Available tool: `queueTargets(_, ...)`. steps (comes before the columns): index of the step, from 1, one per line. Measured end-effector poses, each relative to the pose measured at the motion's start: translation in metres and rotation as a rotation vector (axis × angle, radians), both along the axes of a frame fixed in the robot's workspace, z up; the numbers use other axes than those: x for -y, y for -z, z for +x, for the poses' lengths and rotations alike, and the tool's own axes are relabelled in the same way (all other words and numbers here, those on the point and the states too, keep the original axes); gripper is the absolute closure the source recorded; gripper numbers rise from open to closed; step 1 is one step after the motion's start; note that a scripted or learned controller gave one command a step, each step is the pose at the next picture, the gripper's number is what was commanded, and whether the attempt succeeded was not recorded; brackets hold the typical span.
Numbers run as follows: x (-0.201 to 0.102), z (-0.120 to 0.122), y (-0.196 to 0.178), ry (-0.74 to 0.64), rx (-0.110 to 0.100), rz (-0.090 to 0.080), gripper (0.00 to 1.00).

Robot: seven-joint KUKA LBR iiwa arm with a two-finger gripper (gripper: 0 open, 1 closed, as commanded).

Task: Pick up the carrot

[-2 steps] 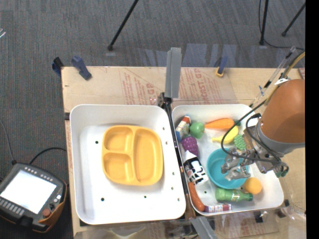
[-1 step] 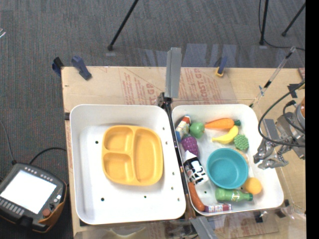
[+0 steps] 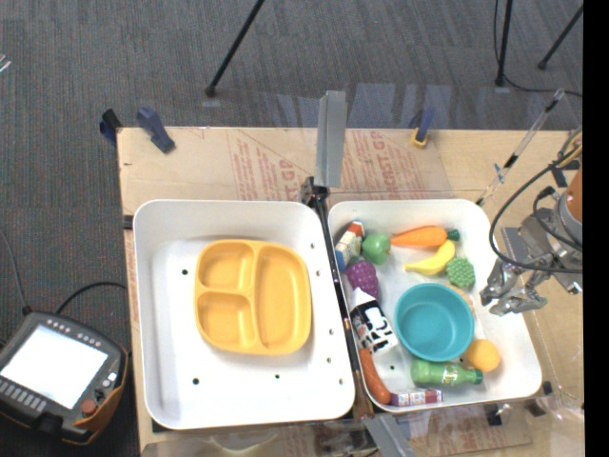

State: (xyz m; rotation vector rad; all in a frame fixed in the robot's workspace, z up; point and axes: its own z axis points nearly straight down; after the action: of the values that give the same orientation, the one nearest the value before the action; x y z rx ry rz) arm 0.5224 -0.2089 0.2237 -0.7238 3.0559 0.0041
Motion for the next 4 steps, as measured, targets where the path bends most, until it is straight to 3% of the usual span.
queueTargets(1,0.0,0.0,-0.001,0.001,0.001,0.0,0.0)
queueTargets(2,0.003,-0.027,0.134,0.134,0.013,-0.002,0.0)
queueTargets(3,-0.041,-0.032,0.133,0.301,0.014,-0.002,0.0)
queueTargets(4,-0.044,-0.031,0.123,0.293,0.012,-0.001,1.0)
